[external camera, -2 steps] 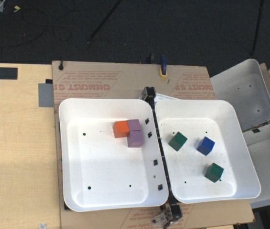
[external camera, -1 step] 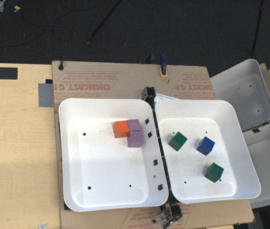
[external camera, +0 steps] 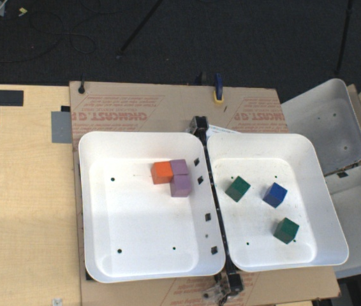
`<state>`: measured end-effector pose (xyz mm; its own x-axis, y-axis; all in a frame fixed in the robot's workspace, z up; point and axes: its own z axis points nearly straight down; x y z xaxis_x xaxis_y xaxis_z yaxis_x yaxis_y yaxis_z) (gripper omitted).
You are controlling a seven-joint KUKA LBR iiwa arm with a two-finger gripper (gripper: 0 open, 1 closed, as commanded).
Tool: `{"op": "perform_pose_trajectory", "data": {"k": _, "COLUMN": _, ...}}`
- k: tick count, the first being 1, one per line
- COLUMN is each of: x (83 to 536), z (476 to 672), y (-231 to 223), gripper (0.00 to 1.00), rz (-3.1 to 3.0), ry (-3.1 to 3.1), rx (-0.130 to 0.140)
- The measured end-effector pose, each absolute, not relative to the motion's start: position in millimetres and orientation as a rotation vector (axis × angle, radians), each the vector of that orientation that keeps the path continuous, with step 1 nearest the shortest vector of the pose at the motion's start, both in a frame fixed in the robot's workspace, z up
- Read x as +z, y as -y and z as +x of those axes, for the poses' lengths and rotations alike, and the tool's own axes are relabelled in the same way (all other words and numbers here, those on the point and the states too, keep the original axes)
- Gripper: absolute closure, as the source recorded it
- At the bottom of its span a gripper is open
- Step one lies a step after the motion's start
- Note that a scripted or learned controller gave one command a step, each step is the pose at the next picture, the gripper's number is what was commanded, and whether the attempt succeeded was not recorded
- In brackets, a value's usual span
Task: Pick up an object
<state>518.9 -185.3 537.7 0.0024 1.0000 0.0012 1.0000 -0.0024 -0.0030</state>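
Camera view, left bin [external camera: 97,234]: orange block [external camera: 162,172] touching two purple blocks [external camera: 180,179], upper centre. Right bin [external camera: 321,234]: two green blocks [external camera: 237,189], one blue block [external camera: 275,194].

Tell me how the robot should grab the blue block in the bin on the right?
My guess: come straight down from above and pinch the blue block across two opposite flat sides. It sits turned cornerwise in the right bin, so the fingers should turn to match its faces. It stands apart from both green blocks, which leaves room on every side.
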Motion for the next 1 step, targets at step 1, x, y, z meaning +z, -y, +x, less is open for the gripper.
{"op": "perform_pose_trajectory", "data": {"k": 1, "x": 536.1, "z": 489.2, "y": 180.2, "gripper": 1.0, "rz": -2.222, "ry": 2.216, "rx": 0.002}}
